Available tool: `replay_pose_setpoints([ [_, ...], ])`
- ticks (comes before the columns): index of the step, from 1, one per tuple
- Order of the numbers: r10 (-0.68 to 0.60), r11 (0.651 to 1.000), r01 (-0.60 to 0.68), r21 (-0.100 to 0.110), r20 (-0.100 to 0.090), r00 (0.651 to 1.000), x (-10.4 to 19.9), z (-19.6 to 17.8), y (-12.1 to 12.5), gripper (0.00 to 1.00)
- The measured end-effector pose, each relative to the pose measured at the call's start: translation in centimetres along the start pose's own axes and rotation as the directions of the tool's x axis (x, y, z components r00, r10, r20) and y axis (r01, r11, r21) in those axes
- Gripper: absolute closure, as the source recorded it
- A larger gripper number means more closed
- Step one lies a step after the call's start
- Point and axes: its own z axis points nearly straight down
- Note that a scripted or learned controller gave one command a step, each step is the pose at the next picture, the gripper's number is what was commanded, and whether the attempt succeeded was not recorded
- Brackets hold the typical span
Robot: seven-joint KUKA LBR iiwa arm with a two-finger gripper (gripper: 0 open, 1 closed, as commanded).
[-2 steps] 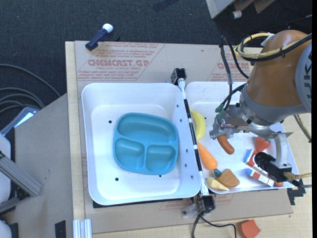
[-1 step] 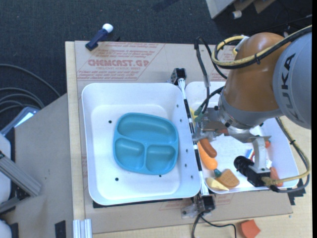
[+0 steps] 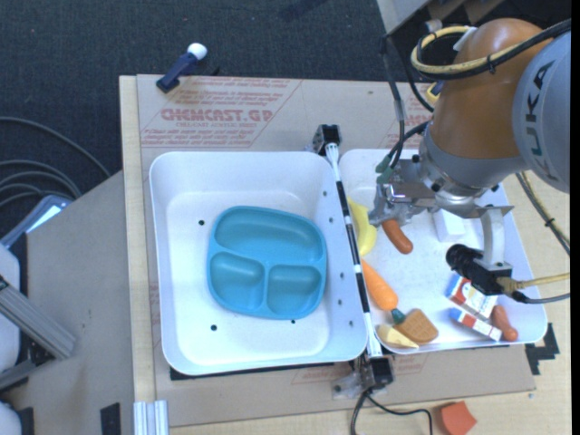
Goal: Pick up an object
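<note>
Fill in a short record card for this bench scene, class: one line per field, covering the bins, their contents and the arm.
left bin: holds a blue divided plate
right bin: toy food, including a sausage, carrot, banana, bread slice, small red and white carton
arm: grey with orange band, over the right bin
gripper: low over the sausage
outside the bins: blue and white marker on the bench
</note>
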Motion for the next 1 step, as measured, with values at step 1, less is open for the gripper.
replay_pose_setpoints([
  [1,0.0,1.0,0.0,0.003,-0.001,1.0,-2.12,2.8,-4.8,1.0],
])
